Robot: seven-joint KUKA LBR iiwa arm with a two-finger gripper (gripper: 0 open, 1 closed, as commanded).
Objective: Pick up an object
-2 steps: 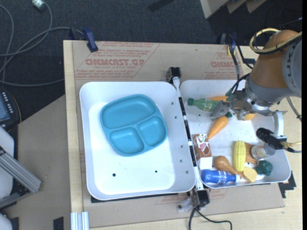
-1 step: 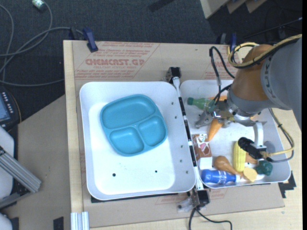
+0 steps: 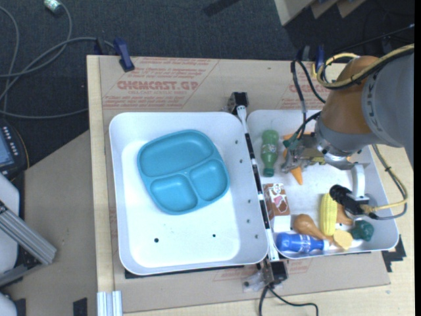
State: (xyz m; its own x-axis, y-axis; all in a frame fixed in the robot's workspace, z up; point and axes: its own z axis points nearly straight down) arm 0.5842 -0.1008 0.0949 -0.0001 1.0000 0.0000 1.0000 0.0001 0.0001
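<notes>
1. The gripper (image 3: 294, 162) hangs low over the upper part of the right bin (image 3: 385, 196); how it is set cannot be told, because the wrist and cables crowd it.
2. An orange carrot-like piece (image 3: 297, 174) lies right under it, at 6 o'clock from the tip, and seems the likely target, being the nearest loose thing.
3. At 9 o'clock stands a green bottle (image 3: 269, 151), lying along the bin's left wall, close enough to be nudged.
4. Further out, toward 6 o'clock, the toys crowd the lower end: a brown packet (image 3: 277, 199), a yellow corn cob (image 3: 327, 210), a drumstick-shaped piece (image 3: 306, 225) and a blue bottle (image 3: 298, 243).
5. Well apart at 9 o'clock, the left bin (image 3: 131, 242) holds a blue divided plate (image 3: 183, 170), probably just clutter for this task.
</notes>
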